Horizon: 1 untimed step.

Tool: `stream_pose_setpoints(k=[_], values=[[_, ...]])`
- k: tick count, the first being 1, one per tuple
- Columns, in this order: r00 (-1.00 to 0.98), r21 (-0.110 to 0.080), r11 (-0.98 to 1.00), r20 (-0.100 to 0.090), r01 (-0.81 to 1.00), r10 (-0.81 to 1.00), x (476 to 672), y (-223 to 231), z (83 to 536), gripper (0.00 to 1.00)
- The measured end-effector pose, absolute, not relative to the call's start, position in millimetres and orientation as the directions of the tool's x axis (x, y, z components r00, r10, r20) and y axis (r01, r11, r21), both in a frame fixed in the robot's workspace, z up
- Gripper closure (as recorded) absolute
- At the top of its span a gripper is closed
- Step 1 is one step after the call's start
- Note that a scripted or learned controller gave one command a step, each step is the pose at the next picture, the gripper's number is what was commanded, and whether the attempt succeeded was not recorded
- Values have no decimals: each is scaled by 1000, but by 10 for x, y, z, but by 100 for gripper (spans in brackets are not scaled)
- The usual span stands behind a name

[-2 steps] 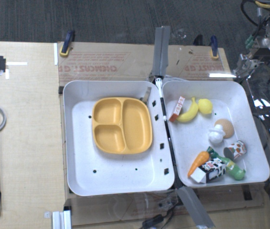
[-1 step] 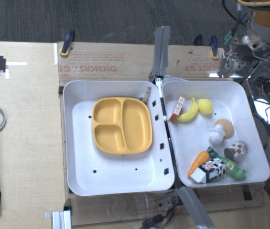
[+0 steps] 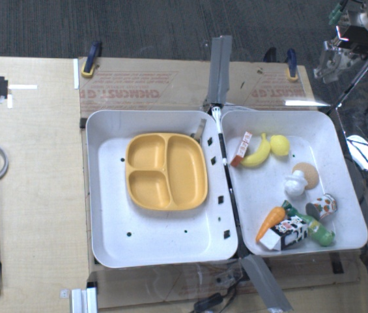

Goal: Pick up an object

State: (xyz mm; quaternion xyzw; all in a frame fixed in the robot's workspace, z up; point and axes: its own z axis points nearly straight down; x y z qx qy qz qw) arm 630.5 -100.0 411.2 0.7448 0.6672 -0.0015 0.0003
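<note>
With toys crowded around the carrot (image 3: pixel 271 222) and milk carton (image 3: pixel 287 234), a descending gripper (image 3: pixel 330 60), finger state indiscernible, could snag neighbours.

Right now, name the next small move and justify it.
Probably swing the gripper from beyond the far right corner to above the right bin: every loose item, such as the banana and carrot, lies there, and nothing is between its fingers.

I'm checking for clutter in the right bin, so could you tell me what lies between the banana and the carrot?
In the camera view, a white and tan mushroom toy lies slightly right of the line from banana to carrot; the rest is bare bin floor.
</note>
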Motion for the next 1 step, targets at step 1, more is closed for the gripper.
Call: stream_pose_setpoints(k=[1], values=[[106, -2, -106, -2, 994, 994, 6589, -1090, 2903, 100]])
